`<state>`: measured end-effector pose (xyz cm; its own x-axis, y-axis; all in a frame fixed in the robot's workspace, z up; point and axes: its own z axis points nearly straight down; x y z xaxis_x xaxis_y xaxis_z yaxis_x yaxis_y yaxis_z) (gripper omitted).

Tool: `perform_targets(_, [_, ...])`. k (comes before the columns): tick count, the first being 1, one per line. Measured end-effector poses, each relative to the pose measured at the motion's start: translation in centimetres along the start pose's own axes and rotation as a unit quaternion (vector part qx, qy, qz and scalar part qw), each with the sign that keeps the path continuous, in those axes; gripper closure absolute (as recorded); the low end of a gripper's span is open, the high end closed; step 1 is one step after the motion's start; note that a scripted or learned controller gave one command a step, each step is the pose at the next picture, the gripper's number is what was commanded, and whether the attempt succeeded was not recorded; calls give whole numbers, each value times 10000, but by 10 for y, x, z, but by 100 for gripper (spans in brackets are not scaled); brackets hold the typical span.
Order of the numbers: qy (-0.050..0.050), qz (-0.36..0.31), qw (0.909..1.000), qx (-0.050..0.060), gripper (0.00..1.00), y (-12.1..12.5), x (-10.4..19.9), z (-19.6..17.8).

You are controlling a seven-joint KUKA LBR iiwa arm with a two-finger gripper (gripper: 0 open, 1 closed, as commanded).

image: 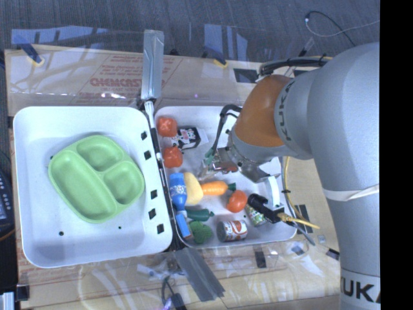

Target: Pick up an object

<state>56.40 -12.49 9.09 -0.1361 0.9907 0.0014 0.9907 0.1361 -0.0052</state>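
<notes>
The scene is recorded by a single camera fixed above the bench (77, 76), aimed downward at a slant. Both white bins are framed whole at middle range, the left bin (32, 173) and the right bin (206, 118) side by side, with floor (193, 5) taken in along the top edge. The arm (335, 121) is seen entering from the right, large in frame.

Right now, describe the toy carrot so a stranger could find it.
Look in the right-hand white bin, the crowded one. Near its middle, between a yellow piece and a red tomato, lies the carrot: the only long orange thing.
</notes>
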Motion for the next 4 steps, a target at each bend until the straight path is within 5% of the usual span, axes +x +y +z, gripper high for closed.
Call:
perform_targets(1, [-8, -501, 9987, -28, 0, -55, 24, -141])
perform_targets(2, [-30, -920, 9957, -115, 0, -33, 2, -24])
perform_targets(3, [-9, -1081, 9941, -27, 0, -28, 41, -101])
perform_targets(4, [3, -1968, 9804, -2, 0, -59, -16, -20])
